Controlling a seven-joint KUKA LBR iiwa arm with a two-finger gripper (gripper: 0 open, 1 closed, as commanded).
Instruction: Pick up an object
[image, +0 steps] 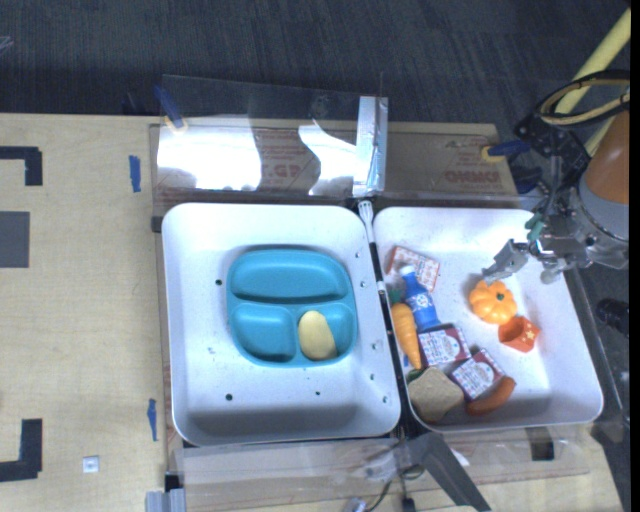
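Note:
My gripper (526, 267) hangs over the back right part of the right bin (570, 385), open, with nothing between its fingers. Just below and left of it lies a small orange pumpkin (491, 301), apart from the fingertips. A red-orange pepper piece (518, 334) sits beside the pumpkin. Along the bin's left side lie a blue bottle (419, 301), an orange carrot (405, 336) and several red-and-white packets (415, 266). A brown bread piece (432, 393) and a red sausage (491, 397) rest at the front.
The left bin (190, 300) holds a blue divided tray (285, 285) with a yellow egg-shaped object (316, 335) in its right compartment. A clear plastic panel (260, 150) stands behind the bins. Cables (570, 100) hang at the upper right.

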